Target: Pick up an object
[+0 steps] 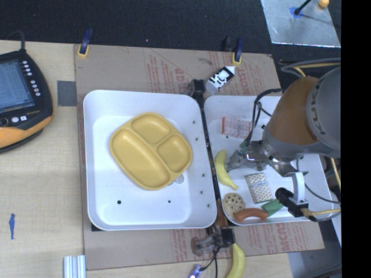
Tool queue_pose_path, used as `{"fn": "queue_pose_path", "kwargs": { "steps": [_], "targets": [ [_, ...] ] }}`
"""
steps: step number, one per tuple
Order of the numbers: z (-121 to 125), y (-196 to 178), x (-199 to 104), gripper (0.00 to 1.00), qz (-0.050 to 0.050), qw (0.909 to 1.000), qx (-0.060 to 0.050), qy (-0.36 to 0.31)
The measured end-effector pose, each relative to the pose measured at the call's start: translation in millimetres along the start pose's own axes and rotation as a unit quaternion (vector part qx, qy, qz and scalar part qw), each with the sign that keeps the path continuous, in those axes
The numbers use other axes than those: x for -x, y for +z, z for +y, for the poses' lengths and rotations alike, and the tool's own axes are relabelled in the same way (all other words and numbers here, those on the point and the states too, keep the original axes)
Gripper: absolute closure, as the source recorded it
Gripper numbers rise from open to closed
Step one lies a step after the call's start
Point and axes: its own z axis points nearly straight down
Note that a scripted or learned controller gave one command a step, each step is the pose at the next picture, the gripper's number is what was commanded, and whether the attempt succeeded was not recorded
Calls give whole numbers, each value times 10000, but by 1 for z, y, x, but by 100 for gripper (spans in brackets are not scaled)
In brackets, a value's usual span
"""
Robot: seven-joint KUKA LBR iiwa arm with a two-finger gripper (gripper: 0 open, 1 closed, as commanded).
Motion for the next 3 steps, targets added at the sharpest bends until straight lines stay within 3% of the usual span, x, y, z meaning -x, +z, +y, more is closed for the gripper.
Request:
{"fn": "queue_pose_path", "kwargs": {
  "steps": [1,2,3],
  "targets": [
    [98,0,0,0,24,10000,-7,10],
    [123,0,30,0,22,10000,-8,9],
    [125,0,49,0,18,10000,4,8]
  ]
}}
